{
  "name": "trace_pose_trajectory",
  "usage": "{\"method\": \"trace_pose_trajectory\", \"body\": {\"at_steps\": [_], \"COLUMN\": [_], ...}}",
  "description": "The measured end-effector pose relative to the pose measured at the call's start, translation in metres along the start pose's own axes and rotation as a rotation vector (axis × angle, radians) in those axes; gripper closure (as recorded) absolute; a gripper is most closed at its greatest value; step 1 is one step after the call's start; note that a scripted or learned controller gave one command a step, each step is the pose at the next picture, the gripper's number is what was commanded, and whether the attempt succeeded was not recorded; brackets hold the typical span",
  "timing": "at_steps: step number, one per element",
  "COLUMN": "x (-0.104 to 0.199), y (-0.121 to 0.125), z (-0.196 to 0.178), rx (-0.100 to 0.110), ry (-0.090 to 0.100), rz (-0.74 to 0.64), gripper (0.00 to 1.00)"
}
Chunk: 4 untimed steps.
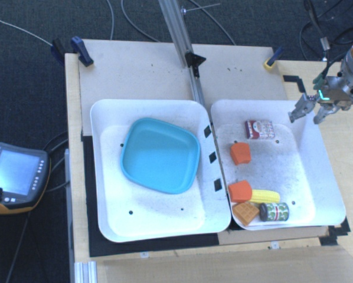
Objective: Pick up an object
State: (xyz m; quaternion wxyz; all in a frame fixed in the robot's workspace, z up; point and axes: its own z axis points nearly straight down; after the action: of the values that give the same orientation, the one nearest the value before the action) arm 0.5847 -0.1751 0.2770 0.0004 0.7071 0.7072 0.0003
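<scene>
- We see the gripper (309, 112) over the right bin's (318, 175) upper right rim, jaws spread wide, holding nothing.
- Nearest us lies a red packet (259, 129); an orange block (241, 153) sits just below it.
- Corn (264, 196), a can (274, 211) and a waffle (245, 213) crowd the lower left corner.
- A blue plate (160, 155) fills the left bin (105, 158).

Camera position: fixed above the bench (164, 58), well back.
Facing: downward at a slant, taking in both white bins.
Coverage: left bin (105, 175) and right bin (318, 175) entire, floor cables beyond.
Relative to jaws: gripper (311, 112) at right margin; both bins lie leftward of it.
</scene>
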Motion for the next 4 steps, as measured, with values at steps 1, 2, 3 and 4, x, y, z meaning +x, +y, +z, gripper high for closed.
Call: {"method": "trace_pose_trajectory", "body": {"at_steps": [1,2,3,4], "x": [0.000,-0.002,0.005,0.003], "y": [0.000,0.004,0.001,-0.001], "z": [0.000,0.061,0.106,0.169], "rx": [0.000,0.005,0.004,0.006], "ry": [0.000,0.001,0.001,0.001], "rz": [0.000,0.000,-0.001,0.000], "gripper": [0.00,0.00,0.00,0.00]}}
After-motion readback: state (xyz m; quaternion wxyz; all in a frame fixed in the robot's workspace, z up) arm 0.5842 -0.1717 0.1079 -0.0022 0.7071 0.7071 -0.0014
